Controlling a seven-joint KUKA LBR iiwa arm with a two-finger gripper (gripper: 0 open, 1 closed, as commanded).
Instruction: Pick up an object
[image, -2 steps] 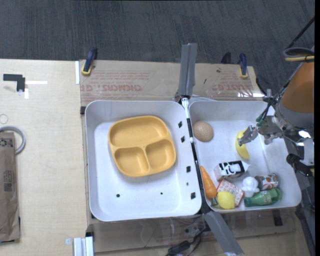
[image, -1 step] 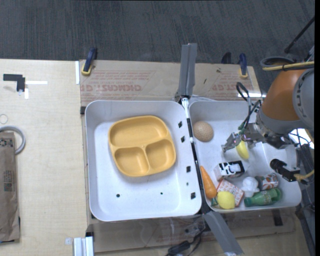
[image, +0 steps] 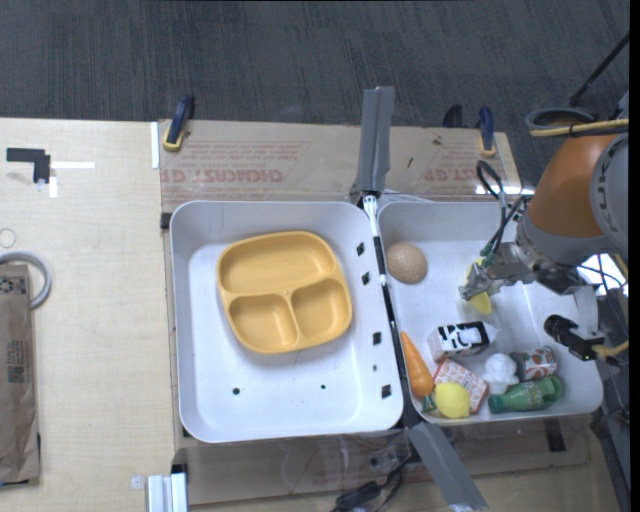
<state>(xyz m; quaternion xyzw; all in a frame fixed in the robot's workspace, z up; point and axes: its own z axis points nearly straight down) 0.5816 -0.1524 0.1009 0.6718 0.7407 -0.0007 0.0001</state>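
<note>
A small yellow object (image: 482, 302) is being pinched at the tips of the end effector (image: 478, 291), over the right bin (image: 440, 225) near its middle. It is being judged light and probably smooth, so slipping is being risked; a grip across its middle is being favoured. A brown ball (image: 406, 262) is lying toward the bin's far-left corner.

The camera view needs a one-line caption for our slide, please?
Gripper over the right bin of small items; yellow divided plate in the left bin.
</note>
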